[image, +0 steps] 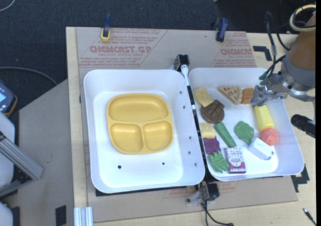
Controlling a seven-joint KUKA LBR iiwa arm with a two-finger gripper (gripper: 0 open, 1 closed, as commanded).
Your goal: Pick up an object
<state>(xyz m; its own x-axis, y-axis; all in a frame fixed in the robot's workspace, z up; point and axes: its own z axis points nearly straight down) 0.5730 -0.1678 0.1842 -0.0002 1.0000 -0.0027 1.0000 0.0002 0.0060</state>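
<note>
Pincer [261, 96] hangs low over the far right part of the right bin [293, 162], at the end of the grey arm [301, 64]; whether it is apart or together cannot be told from here. Just beneath it on the near side lies a yellow cylinder [264, 118], with a red ball [269, 136] further toward the camera. Directly to its left sit an orange piece [247, 95] and a pizza slice [230, 94]. A green lump [244, 131] lies near-left of it. Well to its left, the left bin [95, 134] holds a yellow divided plate [139, 122]. Both bins rest on the worktop [80, 54].
</note>
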